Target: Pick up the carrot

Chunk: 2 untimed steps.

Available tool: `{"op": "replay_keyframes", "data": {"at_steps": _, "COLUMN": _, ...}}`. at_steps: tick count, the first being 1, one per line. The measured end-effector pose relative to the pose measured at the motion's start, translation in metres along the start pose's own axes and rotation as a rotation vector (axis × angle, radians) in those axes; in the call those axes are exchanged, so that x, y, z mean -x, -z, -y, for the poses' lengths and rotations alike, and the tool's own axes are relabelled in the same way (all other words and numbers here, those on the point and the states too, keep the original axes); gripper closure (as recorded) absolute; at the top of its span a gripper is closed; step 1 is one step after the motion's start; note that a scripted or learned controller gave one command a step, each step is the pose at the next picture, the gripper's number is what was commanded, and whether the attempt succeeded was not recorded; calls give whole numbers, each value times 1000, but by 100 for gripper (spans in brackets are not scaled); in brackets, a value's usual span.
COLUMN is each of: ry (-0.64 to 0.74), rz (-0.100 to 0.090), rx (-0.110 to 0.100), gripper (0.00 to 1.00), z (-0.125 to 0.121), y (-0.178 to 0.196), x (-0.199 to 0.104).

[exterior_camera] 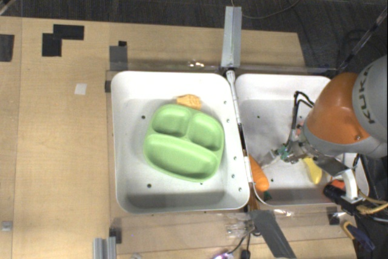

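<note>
The carrot (259,175) is seen lying in the right bin (267,100), against its left wall near the front corner, and it has not been lifted. The gripper (285,153) is lowered into the same bin, with the carrot just to the left of and slightly below the fingers, close by but apart from them. How far the fingers are spread cannot be told, since they are small and partly masked by the wrist; nothing is seen held between them. A yellow object (313,170) lies to their right. The green tray (183,141) is left in the left bin (127,130). The grasp and lift are judged not yet done.
</note>
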<state>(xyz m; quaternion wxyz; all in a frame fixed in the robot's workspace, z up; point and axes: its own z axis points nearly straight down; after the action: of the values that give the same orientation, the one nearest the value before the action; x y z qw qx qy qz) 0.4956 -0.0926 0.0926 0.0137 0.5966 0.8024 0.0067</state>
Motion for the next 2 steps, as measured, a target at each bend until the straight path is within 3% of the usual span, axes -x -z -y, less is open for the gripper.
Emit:
{"op": "replay_keyframes", "data": {"at_steps": 1, "ry": -84, "rz": -11, "rx": -21, "gripper": 0, "z": 0, "y": 93, "x": -16}}
{"op": "replay_keyframes", "data": {"at_steps": 2, "ry": 20, "rz": -5, "rx": -15, "gripper": 0, "z": 4, "y": 6, "x": -5}}
